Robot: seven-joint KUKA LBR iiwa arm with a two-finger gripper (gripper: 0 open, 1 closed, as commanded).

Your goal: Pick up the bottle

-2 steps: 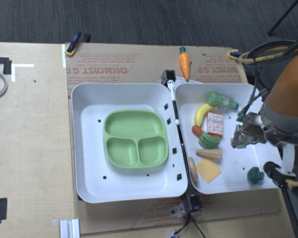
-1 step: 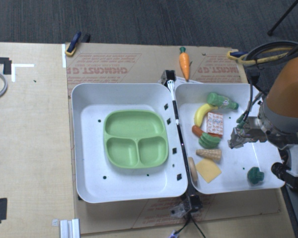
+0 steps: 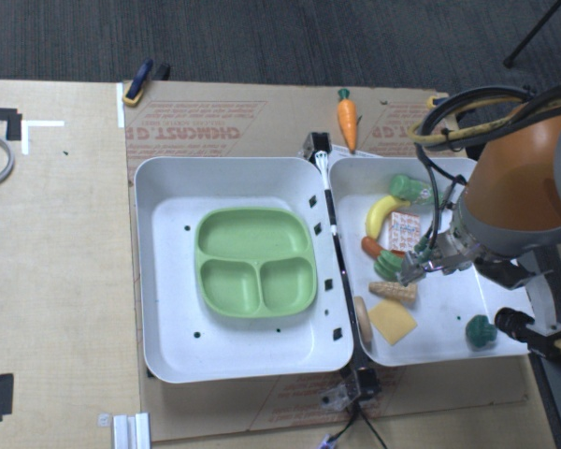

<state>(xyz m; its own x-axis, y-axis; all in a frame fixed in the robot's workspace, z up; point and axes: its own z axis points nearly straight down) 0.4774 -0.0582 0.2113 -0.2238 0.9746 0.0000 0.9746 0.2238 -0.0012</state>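
My claw sits low at the pile's five o'clock to reach the bottle; grip state unclear.

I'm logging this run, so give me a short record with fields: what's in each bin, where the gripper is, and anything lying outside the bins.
left bin: green divided plate
right bin: banana, red-and-white packet, yellow cheese wedge, bread stick, several green items
gripper: low in the right bin, by the pile of items
arm: reaches in from the right
holding: cannot tell
outside bins: toy carrot on the cardboard behind the bins
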